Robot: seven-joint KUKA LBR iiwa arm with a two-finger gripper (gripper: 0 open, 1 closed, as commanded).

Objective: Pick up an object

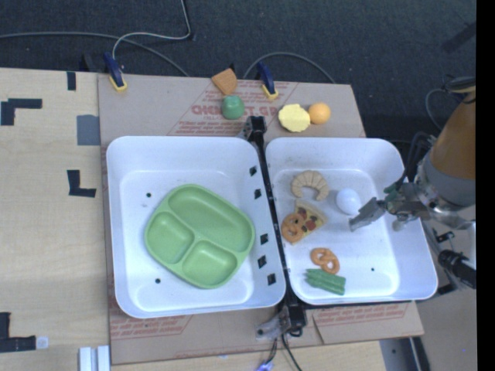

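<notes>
The right bin [387,157] holds a croissant [311,182], a white egg [348,200], a pizza slice [300,222], a pretzel [325,260] and a green bean pod [326,281]. My gripper [374,207] hangs over the right part of this bin, just right of the egg. It is open, with nothing between its fingers. One grey finger [362,218] slants down and left toward the bin floor below the egg. The orange-banded arm [456,149] comes in from the right.
The left bin [124,168] holds a green divided plate [199,235]. Behind the bins on the cardboard lie an orange wedge [225,79], a green ball [232,107], a lemon [294,117] and an orange [319,114]. Cables run across the dark floor at the back.
</notes>
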